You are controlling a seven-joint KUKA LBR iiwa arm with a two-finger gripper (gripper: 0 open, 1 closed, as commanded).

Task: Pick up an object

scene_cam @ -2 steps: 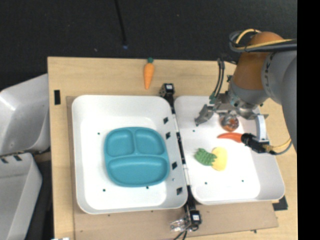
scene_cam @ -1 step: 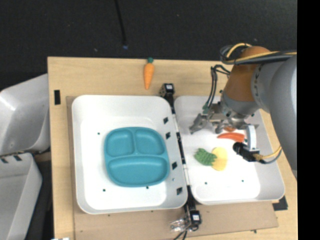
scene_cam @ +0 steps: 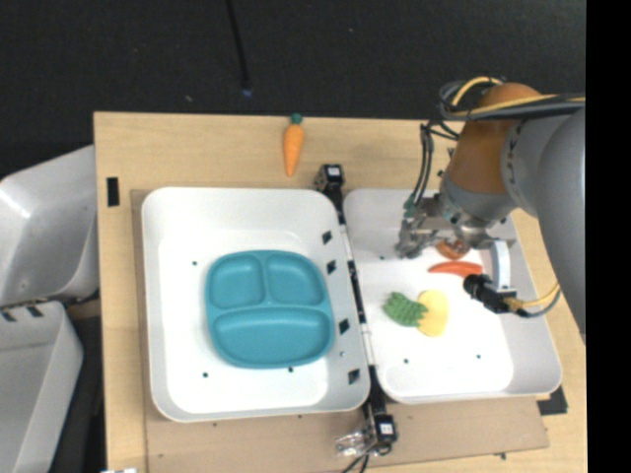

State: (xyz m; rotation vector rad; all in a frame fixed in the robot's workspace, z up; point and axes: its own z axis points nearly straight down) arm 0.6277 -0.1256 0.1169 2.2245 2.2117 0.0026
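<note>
Beneath the hand (scene_cam: 431,242) in the right bin (scene_cam: 513,363), a red-orange pepper (scene_cam: 455,268) lies lengthwise across the view, roughly left to right.
Green and yellow toys (scene_cam: 419,310) sit nearby; a blue plate (scene_cam: 268,308) occupies the left bin (scene_cam: 168,363); a carrot (scene_cam: 293,146) rests on the worktop (scene_cam: 197,146).

In the right bin (scene_cam: 532,358) lie a red pepper (scene_cam: 455,268), a green leafy toy (scene_cam: 404,309) touching a yellow toy (scene_cam: 434,312).

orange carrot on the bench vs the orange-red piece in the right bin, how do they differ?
The carrot lies on the bare wood above the left bin; the orange-red piece lies in the right bin, just under the gripper. The carrot stands near vertical with a green top; the piece lies flat and thin. Both are small orange toy foods.
</note>
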